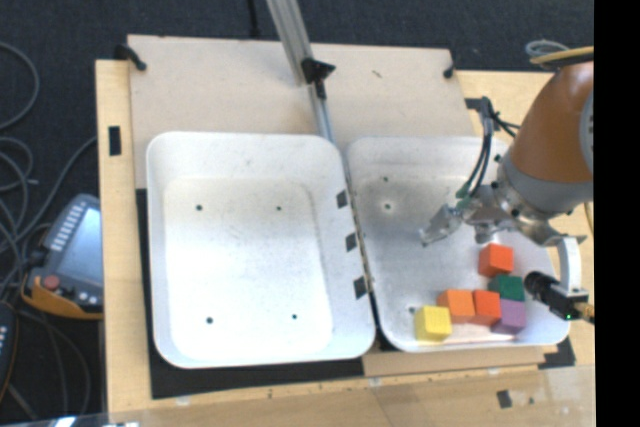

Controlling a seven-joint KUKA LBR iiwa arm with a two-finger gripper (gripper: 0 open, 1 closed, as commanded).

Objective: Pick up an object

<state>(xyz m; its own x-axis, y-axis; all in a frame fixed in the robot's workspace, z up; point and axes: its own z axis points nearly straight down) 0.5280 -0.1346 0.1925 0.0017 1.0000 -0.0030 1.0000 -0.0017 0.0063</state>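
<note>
Yellow block (433, 322) – near edge – lies well below the claw (440, 227).

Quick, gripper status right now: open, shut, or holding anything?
Gripper: cannot be told; it sits over the right bin, up-left of the blocks, with nothing seen in it.

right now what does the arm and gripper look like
The arm shows a rounded orange shell over a grey wrist section. Dark cables loop along its left side. The gripper is a small grey metallic piece projecting from the wrist.
</note>
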